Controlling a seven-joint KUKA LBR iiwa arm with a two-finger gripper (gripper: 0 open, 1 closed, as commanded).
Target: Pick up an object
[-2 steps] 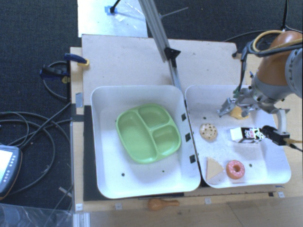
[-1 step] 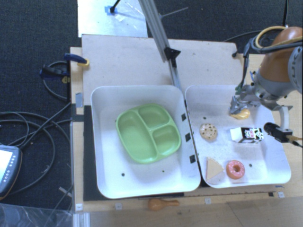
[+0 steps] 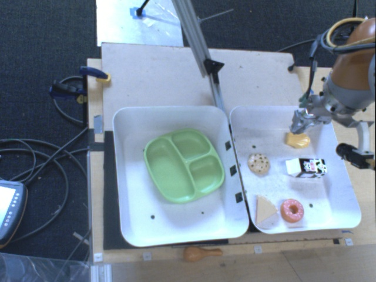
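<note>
Near the back of the right bin [image 3: 346, 204] lies a small yellow item [image 3: 298, 140], long axis roughly left-right. Gripper [image 3: 302, 124] sits directly above it, touching or almost so; gripper state: cannot tell. Judgement: approach is aligned, only descent and closing remain. Nearby: cookie [image 3: 258, 164], milk carton [image 3: 306, 167], donut [image 3: 292, 210], wedge [image 3: 265, 210]. Green tray [image 3: 184, 165] occupies the left bin [image 3: 129, 175].

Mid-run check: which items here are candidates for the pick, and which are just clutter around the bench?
Pick candidates, all in the right white bin:
yellow lumpy toy under the end effector
round speckled cookie
small black-and-white carton
tan wedge
pink-frosted doughnut

Just lying about:
green divided plastic tray in the left bin
orange-brown piece on the bench edge
blue clamp
</note>
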